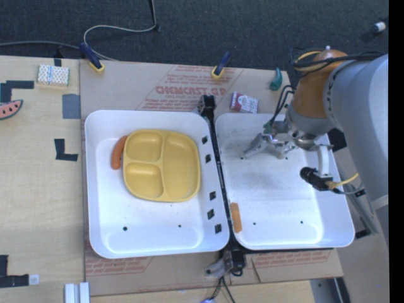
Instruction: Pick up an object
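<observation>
A yellow divided plate (161, 165) lies in the left bin (101, 232). An orange sausage-shaped piece (117, 153) rests against the plate's left rim. A small orange piece (235, 216) lies at the left wall of the right bin (328, 232), near the front. My gripper (260, 145) is low over the back part of the right bin, pointing left, on the grey arm with its orange band (312, 93). The bin floor around it is bare, and the small orange piece is well forward of it.
A small red packet (243, 102) lies on the cardboard behind the bins. Clamps (221, 65) hold the cardboard's back edge. A sponge (53, 75) and a watermelon-slice toy (9, 109) sit on the bench at far left. A black divider (214, 163) runs between the bins.
</observation>
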Motion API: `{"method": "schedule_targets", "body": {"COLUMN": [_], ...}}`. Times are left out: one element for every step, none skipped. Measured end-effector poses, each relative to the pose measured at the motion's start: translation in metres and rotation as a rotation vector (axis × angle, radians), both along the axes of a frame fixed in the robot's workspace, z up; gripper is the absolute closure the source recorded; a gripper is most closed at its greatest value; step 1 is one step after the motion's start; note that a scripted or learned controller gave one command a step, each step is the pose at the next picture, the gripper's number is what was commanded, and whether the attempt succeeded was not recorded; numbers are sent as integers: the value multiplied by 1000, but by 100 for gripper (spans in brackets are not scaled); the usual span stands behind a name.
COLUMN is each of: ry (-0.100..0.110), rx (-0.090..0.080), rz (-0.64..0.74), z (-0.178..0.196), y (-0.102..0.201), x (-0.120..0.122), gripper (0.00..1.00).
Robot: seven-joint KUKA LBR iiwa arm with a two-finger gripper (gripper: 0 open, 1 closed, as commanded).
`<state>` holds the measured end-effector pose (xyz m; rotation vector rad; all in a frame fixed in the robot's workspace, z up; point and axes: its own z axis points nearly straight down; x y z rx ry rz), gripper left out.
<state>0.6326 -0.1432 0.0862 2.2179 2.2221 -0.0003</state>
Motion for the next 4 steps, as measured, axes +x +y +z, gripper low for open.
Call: {"method": "schedule_targets", "body": {"ry": [0,1,3,3], "rx": [2,2,2,1], "rz": [1,1,0,-1], "z": [55,98,98,98], "y": [46,89,126,160], "x": [32,36,36,35], "gripper": [0,0,0,0]}}
